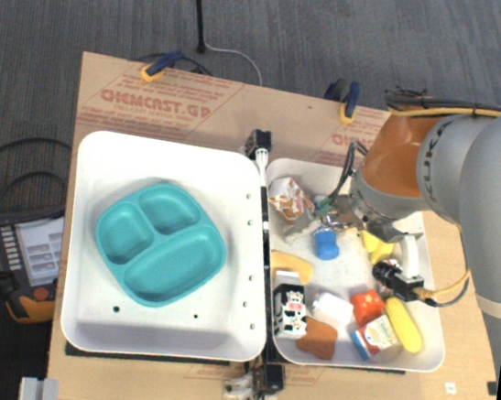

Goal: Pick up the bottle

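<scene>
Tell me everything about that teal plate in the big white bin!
The plate is teal, smooth and looks like plastic. It has rounded corners and three sunken sections: two small ones toward the far side and one large one along the near side. It lies flat and right side up, turned at a slant, on the floor of the left bin, about in the middle. It touches only the bin floor.

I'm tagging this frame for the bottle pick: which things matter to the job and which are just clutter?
Belongs to the job:
gripper
blue bottle
right bin

Just lying about:
teal divided plate in the left bin
yellow banana
cow-patterned carton
brown toy
</scene>
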Tool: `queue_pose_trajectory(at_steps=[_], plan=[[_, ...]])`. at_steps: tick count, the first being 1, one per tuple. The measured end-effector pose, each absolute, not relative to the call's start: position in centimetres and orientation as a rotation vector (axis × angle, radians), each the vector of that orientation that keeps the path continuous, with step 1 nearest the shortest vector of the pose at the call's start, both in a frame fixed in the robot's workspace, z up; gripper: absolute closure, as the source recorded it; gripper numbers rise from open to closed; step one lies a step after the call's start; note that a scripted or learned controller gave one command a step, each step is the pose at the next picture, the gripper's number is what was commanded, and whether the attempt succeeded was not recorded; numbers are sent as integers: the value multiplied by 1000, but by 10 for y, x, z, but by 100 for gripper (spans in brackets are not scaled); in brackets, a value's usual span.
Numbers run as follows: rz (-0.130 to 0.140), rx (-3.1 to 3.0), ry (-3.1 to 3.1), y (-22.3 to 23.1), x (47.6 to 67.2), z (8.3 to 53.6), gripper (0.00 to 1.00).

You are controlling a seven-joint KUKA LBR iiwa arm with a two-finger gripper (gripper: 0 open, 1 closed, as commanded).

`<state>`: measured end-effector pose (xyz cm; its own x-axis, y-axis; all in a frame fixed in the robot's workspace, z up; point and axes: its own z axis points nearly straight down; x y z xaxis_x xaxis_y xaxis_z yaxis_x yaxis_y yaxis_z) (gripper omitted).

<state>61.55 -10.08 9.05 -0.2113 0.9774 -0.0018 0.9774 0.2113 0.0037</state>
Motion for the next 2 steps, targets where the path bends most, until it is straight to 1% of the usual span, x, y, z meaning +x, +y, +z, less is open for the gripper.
queue_pose_trajectory(at_steps=[1,2], plan=[[-4,1969,2429,-106,616,101,100],[-3,2224,2221,-39,577,184,100]])
